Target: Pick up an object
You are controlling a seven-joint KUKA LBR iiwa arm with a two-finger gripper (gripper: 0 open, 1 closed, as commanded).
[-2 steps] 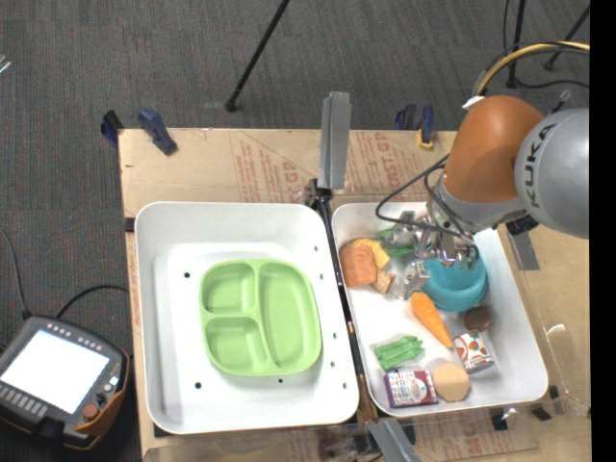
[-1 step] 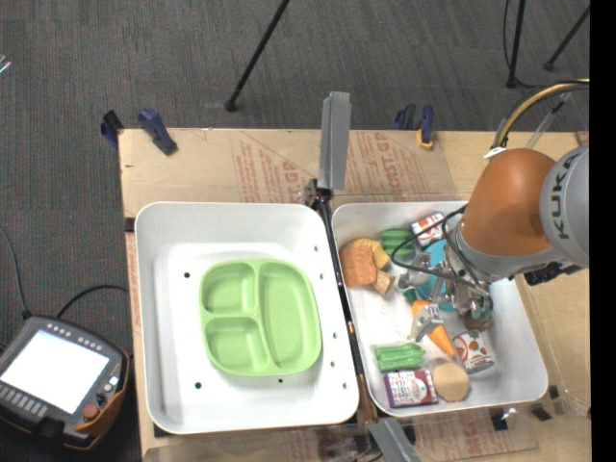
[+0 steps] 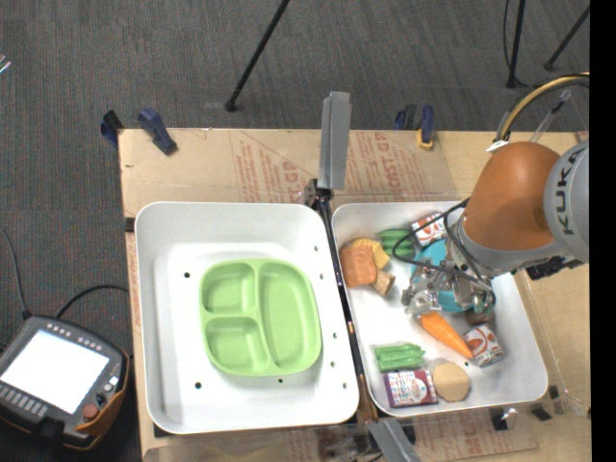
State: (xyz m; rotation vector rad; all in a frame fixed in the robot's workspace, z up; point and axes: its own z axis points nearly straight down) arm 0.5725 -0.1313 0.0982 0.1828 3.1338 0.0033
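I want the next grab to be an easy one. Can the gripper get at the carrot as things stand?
Probably yes: the carrot lies uncovered just below the gripper, though a can crowds its right end.

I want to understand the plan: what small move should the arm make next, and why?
Probably lower a little further and close. The gripper is low in the right bin, just above the carrot, with a can close beside it. No object is seen between its fingers yet.

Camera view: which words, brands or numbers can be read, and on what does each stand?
"KUK", the arm's grey casing, cut off at the edge.
Red print on the cardboard: upside down, unreadable.
Labels on the purple packet, small can and red-and-white box: too small.
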